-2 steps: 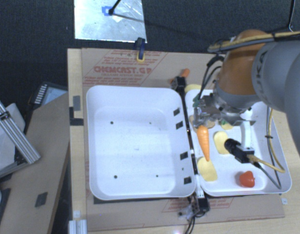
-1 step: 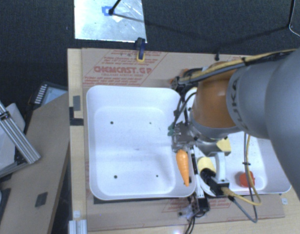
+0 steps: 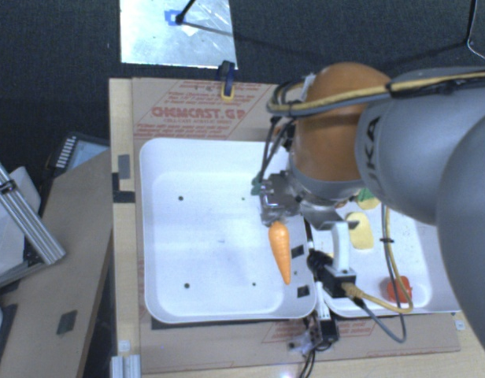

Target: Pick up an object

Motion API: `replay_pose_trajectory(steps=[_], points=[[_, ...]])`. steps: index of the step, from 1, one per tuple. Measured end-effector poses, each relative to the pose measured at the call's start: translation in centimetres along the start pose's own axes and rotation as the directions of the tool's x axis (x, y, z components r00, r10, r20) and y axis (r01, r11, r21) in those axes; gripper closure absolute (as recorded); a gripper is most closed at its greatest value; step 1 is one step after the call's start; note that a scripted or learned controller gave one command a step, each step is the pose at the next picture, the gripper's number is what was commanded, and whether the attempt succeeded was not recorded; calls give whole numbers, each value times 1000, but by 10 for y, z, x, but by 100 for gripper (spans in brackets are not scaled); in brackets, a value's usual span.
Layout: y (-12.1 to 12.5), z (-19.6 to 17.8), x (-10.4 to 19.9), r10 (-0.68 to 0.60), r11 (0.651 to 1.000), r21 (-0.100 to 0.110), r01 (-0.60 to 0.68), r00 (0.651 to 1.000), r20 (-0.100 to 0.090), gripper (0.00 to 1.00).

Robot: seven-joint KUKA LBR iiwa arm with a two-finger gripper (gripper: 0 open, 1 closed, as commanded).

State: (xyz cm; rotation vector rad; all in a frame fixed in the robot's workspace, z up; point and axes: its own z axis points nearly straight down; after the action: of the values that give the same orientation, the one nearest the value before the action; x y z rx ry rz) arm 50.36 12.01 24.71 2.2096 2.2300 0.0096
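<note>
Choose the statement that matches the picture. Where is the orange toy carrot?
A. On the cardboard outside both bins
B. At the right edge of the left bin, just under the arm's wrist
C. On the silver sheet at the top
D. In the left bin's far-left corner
B: the carrot hangs point-down by the left bin's right edge, directly under the wrist.

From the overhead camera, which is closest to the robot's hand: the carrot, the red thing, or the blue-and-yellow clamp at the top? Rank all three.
1. Carrot: right at the hand, hanging just below it over the left bin's right edge.
2. Red thing: in the right bin, lower right of the hand.
3. Clamp: on the cardboard's top edge, well above the hand.
</note>
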Motion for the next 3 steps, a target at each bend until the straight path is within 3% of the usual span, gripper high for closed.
replay_pose_trajectory(steps=[1, 2, 3], points=[[-16, -81, 52, -2, 1000, -2, 2, 1000, -2, 100], [-14, -238, 66, 2, 1000, -13, -2, 1000, -6, 100], [16, -281, 63, 8, 1000, -2, -8, 1000, 0, 100]])
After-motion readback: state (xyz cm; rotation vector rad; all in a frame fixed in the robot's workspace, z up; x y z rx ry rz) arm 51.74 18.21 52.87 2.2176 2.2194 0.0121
